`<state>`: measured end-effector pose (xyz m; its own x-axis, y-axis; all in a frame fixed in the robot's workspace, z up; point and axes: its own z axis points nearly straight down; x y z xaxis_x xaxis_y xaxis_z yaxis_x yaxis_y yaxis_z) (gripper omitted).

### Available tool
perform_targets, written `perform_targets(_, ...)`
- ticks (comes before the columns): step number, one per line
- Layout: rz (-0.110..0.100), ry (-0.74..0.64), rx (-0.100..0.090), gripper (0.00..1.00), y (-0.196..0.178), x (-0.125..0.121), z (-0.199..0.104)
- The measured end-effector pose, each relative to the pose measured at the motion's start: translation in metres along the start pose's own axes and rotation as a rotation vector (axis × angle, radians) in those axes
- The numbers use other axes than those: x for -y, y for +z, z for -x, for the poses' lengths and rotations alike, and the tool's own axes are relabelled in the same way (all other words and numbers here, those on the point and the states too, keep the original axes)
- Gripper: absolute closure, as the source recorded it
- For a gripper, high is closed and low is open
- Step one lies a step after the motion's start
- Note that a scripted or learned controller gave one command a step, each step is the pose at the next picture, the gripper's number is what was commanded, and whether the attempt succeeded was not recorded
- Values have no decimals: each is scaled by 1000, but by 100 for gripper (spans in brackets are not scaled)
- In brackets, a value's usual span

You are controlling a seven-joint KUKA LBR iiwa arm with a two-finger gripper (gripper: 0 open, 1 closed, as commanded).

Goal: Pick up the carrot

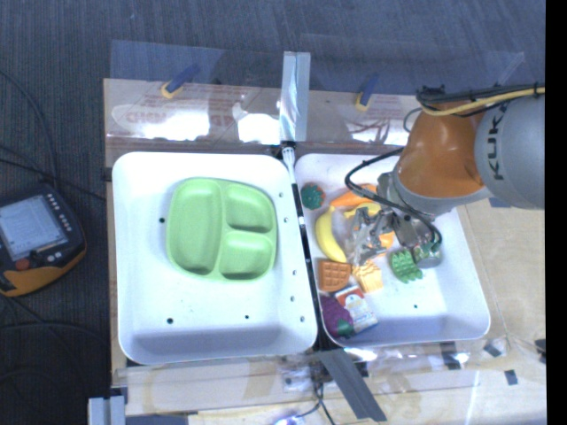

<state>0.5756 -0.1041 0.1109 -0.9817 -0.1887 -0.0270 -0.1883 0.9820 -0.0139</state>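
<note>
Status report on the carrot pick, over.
Gripper low in right bin, over the toy pile. Carrot partly under arm, banana alongside. Grasp unconfirmed.

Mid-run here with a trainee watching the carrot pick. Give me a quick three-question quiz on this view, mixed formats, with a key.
1. True or false: the green divided plate lies in the same bin as the banana.
2. Multiple choice: the gripper is over which bin? A) the left bin B) the right bin C) neither
3. Fill in: the waffle lies just below the ____.

Key: 1. False: the plate is in the left bin, the banana in the right. 2. B: it hangs over the pile of toy food beside the carrot. 3. banana.
</note>
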Motion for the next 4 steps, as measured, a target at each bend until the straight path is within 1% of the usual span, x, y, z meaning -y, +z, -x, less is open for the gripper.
perform_targets(1, 9, -36, -11, 100, -133, -22, -14)
perform_targets(2, 14, -36, -24, 0, -127, -23, -16)
perform_targets(3, 9, 64, -11, 0, 7, 16, 25)
perform_targets(4, 1, 52, 3, 0, 11, 0, -3)
